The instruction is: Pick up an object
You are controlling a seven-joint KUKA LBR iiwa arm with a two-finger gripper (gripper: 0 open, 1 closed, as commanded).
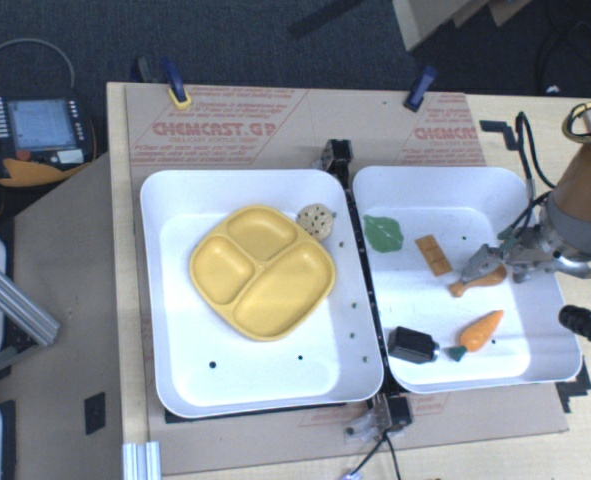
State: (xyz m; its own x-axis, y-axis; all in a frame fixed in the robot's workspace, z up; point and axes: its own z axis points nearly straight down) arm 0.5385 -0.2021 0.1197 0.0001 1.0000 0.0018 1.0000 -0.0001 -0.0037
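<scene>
Black block (411,344): you'll find it nearest the camera, on the right bin's floor by the front-left corner, just left of the toy carrot.
Toy carrot (479,332): orange with a green stub, lying at a slant on the floor of the right bin (445,190), toward the front; it is free of the gripper.
Brown stick-shaped piece (478,281): lies mid-bin, right at the gripper's tips — you cannot tell from this angle whether it is pinched or merely touched.
Gripper (495,261): low in the right bin at its right side, tips pointing left; whether the claw is apart or together, you cannot tell.
Arm (582,203): comes in from the right over the bin's rim, orange band above the wrist.
Orange rectangular piece (433,254): flat on the floor, left of the gripper and apart from it.
Green leafy piece (383,233): toward the back-left of the right bin.
Yellow divided plate (262,270): three compartments — centred in the left bin (175,368).
Cookie (316,220): speckled, round, touching the plate's back-right edge.
</scene>
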